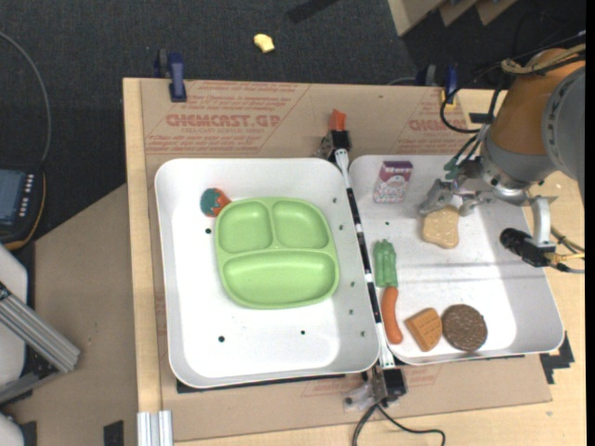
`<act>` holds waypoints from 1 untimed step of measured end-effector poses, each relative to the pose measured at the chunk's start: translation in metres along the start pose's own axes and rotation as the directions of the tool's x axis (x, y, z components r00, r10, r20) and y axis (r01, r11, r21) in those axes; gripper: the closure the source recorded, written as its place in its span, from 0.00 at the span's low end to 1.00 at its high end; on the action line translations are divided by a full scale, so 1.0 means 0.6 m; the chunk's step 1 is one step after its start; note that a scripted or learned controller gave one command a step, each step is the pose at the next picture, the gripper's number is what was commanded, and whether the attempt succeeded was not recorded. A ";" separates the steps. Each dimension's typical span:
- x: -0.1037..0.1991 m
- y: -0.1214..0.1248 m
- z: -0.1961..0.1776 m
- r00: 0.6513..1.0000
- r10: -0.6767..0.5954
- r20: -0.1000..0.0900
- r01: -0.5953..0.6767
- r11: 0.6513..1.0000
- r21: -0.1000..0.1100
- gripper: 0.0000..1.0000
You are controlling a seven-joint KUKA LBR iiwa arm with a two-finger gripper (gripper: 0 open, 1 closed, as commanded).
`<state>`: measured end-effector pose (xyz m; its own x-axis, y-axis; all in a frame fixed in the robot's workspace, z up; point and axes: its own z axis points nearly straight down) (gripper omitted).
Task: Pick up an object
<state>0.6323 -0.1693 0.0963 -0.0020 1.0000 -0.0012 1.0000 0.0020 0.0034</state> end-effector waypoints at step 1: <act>0.131 0.037 -0.050 1.000 -0.005 -0.001 0.005 1.000 -0.003 1.00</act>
